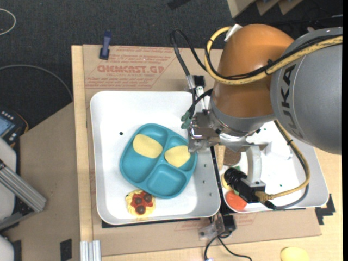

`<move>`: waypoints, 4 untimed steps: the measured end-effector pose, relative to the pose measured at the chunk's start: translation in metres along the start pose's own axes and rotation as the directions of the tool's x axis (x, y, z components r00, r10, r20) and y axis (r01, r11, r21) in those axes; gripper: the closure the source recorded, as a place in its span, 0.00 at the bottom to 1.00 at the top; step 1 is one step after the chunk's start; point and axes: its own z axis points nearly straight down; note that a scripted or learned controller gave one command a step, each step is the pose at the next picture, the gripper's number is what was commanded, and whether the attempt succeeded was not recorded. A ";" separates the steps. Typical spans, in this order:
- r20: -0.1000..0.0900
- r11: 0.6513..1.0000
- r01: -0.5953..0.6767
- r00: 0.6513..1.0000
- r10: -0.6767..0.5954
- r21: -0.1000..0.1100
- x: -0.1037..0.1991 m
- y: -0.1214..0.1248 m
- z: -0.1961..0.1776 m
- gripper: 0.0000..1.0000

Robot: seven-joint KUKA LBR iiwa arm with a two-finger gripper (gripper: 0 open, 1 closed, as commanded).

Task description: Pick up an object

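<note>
Grey arm (304, 91) with orange band comes in from view right and hangs over the seam between the two bins, covering much of the right white bin (318, 186). Fingers (196, 141) sit low under the wrist at the seam; mostly hidden, so I cannot tell whether they are open or closed, and nothing is seen between them. Table (136, 64) carries both bins. Left white bin (106, 145) lies view-left of the fingers. In it, a blue divided plate (155, 170) sits just view-left of the fingers, its right rim touching or nearly touching them. Two yellow pieces are on the plate: one (177, 155) right beside the fingers, the other (147, 144) farther view-left. A small yellow toy with red bits (140, 202) lies in the left bin, below and view-left of the fingers, just off the plate's near edge. An orange-red object (235, 201) lies in the right bin, below and view-right of the fingers. A brown object (232, 157), partly hidden, is just view-right of the fingers.
</note>
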 end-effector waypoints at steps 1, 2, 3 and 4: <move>-0.003 1.000 -0.004 1.000 0.004 -0.023 -0.021 0.001 -0.111 1.00; -0.001 1.000 0.002 1.000 -0.002 -0.006 0.047 0.007 -0.085 1.00; -0.001 1.000 -0.002 1.000 0.002 -0.010 0.044 0.007 -0.097 1.00; -0.001 1.000 0.000 1.000 0.000 -0.012 0.045 0.007 -0.107 1.00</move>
